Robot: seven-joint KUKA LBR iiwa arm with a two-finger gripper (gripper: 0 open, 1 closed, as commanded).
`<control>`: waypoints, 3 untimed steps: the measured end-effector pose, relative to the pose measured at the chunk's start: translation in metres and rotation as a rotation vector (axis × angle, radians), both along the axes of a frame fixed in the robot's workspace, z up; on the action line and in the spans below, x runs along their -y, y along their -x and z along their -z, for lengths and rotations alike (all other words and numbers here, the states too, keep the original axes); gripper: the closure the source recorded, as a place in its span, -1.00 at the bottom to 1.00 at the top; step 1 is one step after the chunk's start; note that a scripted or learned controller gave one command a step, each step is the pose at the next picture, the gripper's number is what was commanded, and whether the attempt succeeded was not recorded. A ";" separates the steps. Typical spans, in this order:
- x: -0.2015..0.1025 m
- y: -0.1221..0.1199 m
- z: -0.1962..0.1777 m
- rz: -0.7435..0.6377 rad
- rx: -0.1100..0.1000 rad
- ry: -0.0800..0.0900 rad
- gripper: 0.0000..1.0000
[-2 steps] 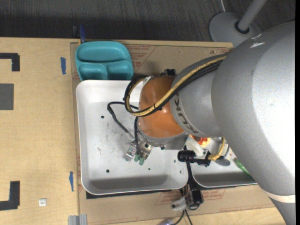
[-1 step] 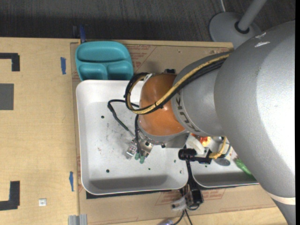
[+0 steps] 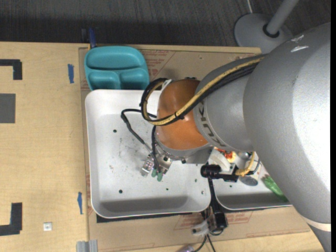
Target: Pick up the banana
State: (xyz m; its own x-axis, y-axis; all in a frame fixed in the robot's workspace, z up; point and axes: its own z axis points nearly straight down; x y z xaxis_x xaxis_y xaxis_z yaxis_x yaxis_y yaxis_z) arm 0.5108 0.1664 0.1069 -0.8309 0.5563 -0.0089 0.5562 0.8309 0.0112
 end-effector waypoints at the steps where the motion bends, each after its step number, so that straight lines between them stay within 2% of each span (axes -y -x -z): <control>1: -0.008 0.029 0.020 -0.217 -0.005 0.005 1.00; 2: -0.042 0.026 0.020 0.263 -0.010 0.002 1.00; 3: -0.052 0.030 0.020 0.557 -0.008 -0.002 1.00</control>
